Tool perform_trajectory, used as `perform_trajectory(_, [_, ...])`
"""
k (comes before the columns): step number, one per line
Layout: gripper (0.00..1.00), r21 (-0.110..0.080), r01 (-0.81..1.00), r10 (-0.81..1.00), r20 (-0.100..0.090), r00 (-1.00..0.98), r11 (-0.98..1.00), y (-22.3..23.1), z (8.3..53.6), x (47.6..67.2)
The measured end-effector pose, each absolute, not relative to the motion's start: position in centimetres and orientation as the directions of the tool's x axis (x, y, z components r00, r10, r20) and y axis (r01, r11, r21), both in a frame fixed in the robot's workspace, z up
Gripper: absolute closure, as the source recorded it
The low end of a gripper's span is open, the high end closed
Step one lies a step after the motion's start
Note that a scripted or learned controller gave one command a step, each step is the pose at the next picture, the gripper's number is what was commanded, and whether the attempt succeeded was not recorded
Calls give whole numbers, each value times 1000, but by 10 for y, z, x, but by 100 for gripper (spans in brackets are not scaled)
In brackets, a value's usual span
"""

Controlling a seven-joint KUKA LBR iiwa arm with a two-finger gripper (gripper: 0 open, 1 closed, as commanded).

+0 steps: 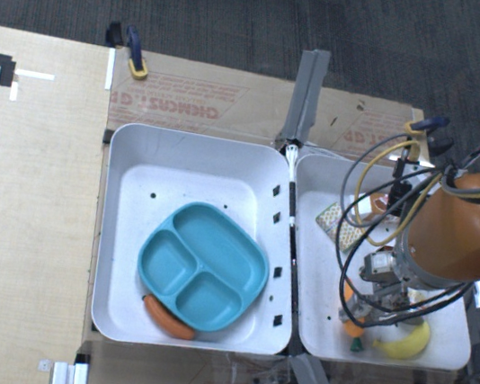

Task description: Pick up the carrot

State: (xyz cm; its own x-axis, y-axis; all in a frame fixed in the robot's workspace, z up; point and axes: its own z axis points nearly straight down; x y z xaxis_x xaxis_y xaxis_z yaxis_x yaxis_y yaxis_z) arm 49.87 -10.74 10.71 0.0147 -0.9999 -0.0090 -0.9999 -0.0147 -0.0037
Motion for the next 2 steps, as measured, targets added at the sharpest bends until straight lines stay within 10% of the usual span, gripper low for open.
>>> perform_trajectory(2, [100, -1, -969, -969, -5, 248, -248, -18, 207, 510])
